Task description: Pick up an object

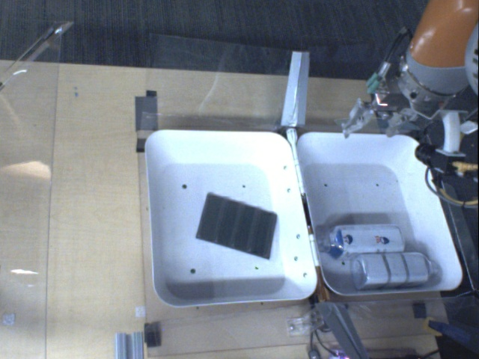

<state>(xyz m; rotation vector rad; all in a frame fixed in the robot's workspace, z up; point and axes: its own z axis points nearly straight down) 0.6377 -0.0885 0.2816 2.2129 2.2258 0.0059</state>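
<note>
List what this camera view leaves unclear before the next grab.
- Gripper: small and blurred above the right bin's far rim; finger state unreadable.
- White bottle: label print too small to read.
- Grey object: partly in shadow; its make-up is unclear.
- Dark ribbed pad: thickness cannot be judged from above.

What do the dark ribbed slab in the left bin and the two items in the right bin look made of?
Dark slab: matte, ridged, probably rubber or foam. White bottle: smooth, printed label, likely plastic. Grey pack: dull, segmented, perhaps plastic; unclear.
</note>
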